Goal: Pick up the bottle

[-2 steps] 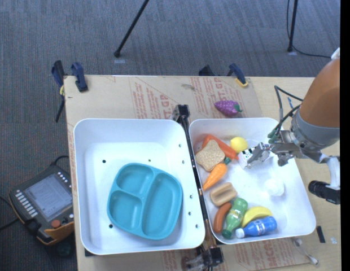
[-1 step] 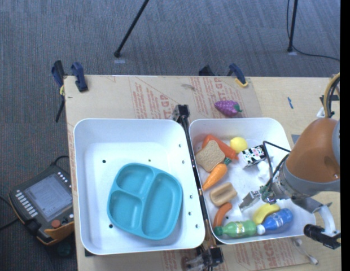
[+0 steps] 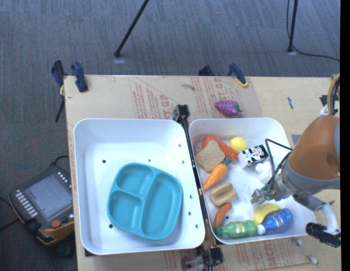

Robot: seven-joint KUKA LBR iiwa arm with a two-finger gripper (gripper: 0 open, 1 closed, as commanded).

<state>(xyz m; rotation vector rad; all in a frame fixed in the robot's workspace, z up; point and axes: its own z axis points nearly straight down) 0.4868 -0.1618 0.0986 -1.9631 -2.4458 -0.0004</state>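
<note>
**Arm hovers over the right bin, bottle not yet taken**

A small green plastic bottle with a yellow cap (image 3: 239, 228) lies on its side against the front wall of the right shallow white bin (image 3: 280, 126). Beside it lie a blue bottle (image 3: 276, 221) and a yellow banana (image 3: 265, 211). The two-finger gripper (image 3: 263, 192) hangs just above the banana; its opening cannot be told. The bottle looks light, rigid and smooth; gripping across its middle seems safest.

Grey arm (image 3: 310, 180) with a broad orange band, thin black cables beside it.
</note>
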